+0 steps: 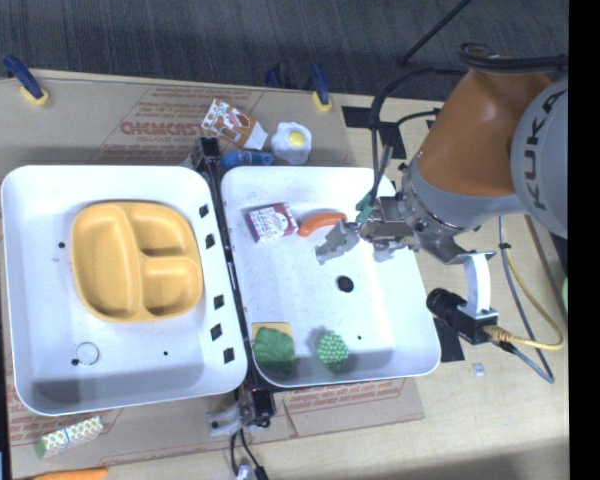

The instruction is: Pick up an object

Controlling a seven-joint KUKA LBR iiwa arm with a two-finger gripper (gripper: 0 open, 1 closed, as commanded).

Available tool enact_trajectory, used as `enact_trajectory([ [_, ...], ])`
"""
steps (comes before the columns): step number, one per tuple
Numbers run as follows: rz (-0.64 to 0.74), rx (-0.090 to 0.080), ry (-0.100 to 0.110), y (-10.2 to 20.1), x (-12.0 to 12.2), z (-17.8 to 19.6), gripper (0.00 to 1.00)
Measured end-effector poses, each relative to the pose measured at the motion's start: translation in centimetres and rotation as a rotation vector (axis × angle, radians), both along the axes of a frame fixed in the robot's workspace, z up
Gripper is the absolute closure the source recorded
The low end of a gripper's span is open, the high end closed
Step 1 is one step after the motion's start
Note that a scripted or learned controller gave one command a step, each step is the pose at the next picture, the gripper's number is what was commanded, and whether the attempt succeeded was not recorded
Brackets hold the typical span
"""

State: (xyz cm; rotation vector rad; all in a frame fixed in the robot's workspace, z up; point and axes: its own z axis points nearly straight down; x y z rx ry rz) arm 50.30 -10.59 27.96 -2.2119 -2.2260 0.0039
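Just beside the orange carrot [321, 222] in the right bin [400, 358], the pincer [335, 240] hangs open, gripping nothing.

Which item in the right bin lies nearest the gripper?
The orange carrot, just left of the gripper; the maroon packet and both green items sit farther off.

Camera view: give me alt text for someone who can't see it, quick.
The gripper hovers over the right bin beside an orange carrot and a small maroon packet, holding nothing visible. Two green items sit at that bin's near edge; the left bin holds a yellow divided tray.
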Motion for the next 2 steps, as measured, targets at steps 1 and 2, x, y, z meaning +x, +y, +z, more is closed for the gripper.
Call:
enact_trajectory([
  [1,0.158,0.000,0.000,-2.7,8.3,-11.8,0.00],
  [2,0.453,0.000,-0.003,-0.9,13.0,-18.8,0.00],
])
